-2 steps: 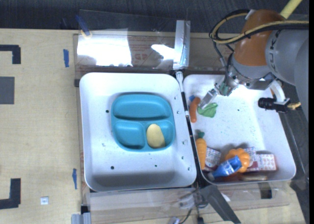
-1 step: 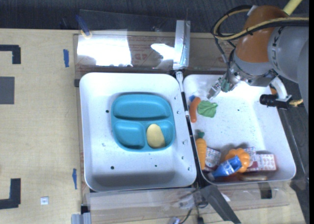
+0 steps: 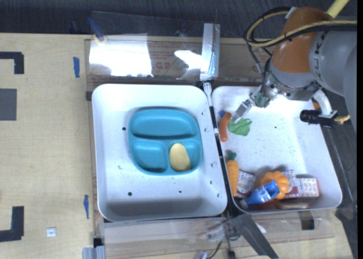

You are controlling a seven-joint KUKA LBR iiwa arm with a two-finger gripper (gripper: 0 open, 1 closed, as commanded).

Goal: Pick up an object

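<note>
My gripper (image 3: 245,107) hangs low in the far left part of the right bin (image 3: 317,150), below the arm's orange band. Just beneath its tip lies a green leafy piece (image 3: 241,127), and an orange carrot-like piece (image 3: 225,126) rests beside that against the bin's left wall. I see nothing held in the gripper. A second orange carrot (image 3: 232,171) lies further forward along the same wall. At the bin's front sits a pile: an orange item (image 3: 274,179), a blue item (image 3: 262,194) and a red-and-white packet (image 3: 304,186).
The left bin (image 3: 108,156) holds a blue sectioned plate (image 3: 153,124) with a yellow oval object (image 3: 180,156) in its front right compartment. A metal divider (image 3: 214,133) separates the bins. A clear panel (image 3: 147,54) stands behind the left bin.
</note>
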